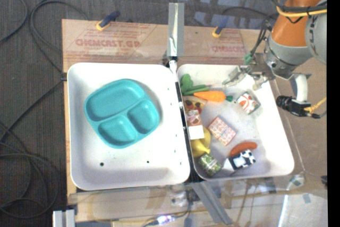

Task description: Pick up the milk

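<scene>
The milk (244, 159) is a small carton with black and white cow patches, lying in the right bin (280, 130) near its front edge. A red sausage (243, 147) lies just behind it. My gripper (246, 77) hovers over the far part of the right bin, well behind the milk. It is open with nothing between its fingers. An orange and white carton (247, 103) lies just in front of the gripper.
The right bin also holds a carrot (211, 96), green vegetables (187, 84), a pink patterned box (221, 131), a yellow item (199, 146) and a green can (210, 165). The left bin (79, 167) holds a teal divided plate (123, 112).
</scene>
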`<state>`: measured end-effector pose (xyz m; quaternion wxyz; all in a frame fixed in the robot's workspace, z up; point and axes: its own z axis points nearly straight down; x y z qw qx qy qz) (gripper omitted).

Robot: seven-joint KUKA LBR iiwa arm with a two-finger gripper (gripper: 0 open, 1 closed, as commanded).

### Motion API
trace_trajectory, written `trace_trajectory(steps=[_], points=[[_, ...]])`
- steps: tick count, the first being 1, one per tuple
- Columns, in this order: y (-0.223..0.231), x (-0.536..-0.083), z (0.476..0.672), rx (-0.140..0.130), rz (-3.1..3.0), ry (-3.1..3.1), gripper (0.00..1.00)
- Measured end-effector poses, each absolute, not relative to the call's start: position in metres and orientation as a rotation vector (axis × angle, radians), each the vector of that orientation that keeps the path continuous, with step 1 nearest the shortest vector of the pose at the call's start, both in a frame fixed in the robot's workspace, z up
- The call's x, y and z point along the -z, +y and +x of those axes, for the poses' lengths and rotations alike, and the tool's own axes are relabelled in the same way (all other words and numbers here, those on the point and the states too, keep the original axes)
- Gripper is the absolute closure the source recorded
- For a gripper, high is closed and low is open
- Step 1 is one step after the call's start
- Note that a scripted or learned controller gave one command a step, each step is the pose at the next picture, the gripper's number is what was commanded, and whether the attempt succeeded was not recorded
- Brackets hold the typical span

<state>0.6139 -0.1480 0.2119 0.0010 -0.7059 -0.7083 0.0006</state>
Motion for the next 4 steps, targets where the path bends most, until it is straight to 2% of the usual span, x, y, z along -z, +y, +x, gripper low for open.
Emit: trace_trajectory(steps=[1, 2, 3, 4], points=[[-0.166, -0.106, 0.559, 0.003, -2.181, -2.266, 0.00], [-0.128, -0.094, 0.517, 0.021, -2.220, -2.255, 0.00], [-0.126, -0.108, 0.519, 0.032, -2.218, -2.256, 1.00], [-0.061, -0.183, 0.495, -0.003, -2.001, -2.417, 1.00]])
